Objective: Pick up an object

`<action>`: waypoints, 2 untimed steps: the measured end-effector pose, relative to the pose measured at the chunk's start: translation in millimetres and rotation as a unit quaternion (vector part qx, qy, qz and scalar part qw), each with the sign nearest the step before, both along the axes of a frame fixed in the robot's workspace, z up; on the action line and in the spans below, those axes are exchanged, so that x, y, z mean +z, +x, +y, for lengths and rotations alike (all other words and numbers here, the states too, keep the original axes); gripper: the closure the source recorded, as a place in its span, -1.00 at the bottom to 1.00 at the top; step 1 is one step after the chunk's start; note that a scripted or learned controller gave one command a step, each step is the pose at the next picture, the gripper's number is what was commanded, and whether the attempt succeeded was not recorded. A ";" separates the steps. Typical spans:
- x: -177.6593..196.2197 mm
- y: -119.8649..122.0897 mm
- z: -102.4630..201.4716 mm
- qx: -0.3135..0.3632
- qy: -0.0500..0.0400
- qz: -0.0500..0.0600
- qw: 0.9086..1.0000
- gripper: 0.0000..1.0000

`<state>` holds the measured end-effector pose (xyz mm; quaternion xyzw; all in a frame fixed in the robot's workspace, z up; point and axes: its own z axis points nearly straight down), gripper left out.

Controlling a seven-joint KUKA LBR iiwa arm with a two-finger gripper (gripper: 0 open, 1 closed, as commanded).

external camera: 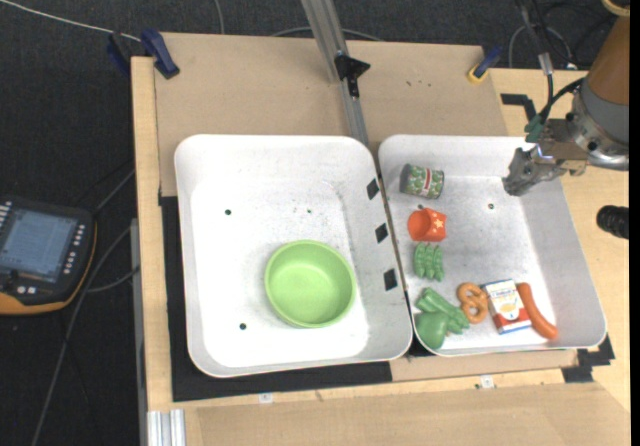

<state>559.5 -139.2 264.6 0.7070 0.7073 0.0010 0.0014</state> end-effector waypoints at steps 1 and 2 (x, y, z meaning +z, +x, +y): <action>-15.3 4.3 52.1 0.002 0.001 0.002 1.000 1.00; -26.4 18.2 102.3 0.002 0.001 0.002 1.000 1.00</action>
